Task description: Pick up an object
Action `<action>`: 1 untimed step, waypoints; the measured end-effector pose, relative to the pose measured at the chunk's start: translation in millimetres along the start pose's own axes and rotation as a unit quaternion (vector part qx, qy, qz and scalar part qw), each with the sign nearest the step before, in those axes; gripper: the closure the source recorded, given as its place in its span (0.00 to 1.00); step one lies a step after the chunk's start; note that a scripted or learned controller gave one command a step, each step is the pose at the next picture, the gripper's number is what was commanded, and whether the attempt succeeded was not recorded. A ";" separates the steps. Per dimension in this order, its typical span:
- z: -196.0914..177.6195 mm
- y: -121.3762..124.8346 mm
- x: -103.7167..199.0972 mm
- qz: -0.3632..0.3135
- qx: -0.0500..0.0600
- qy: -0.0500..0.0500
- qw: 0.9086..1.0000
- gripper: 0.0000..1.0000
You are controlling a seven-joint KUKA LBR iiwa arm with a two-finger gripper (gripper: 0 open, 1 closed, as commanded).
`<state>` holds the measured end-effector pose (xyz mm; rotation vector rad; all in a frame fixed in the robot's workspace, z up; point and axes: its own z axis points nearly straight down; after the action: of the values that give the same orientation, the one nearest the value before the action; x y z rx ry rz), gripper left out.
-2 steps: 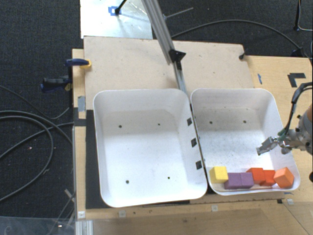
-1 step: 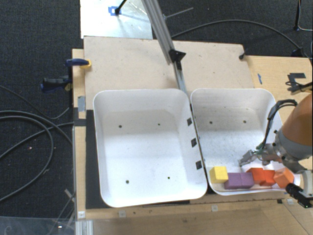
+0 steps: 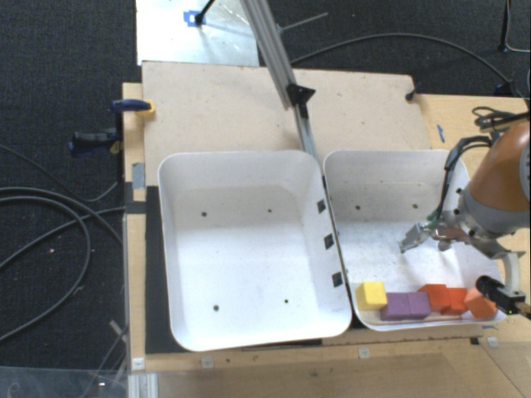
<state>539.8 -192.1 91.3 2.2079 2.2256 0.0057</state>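
The bench [image 3: 249, 106] bears two white bins; the right bin [image 3: 373, 189] holds the blocks. The arm [image 3: 498, 181] hangs over it, its gripper [image 3: 425, 235] with jaws spread and nothing between them. The purple block [image 3: 405, 306], yellow block [image 3: 371, 294] and orange blocks [image 3: 452, 298] lie along the front wall, below the jaws and apart from them.

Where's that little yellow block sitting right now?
The yellow block lies in the right bin, along its near edge at the left end of a row of blocks, right beside a purple block.
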 end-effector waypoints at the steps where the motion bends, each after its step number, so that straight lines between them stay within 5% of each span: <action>1: -0.2 117.4 17.3 -0.001 -0.001 0.000 1.000 0.00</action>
<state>657.1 -173.8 92.3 2.2055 2.2274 0.0080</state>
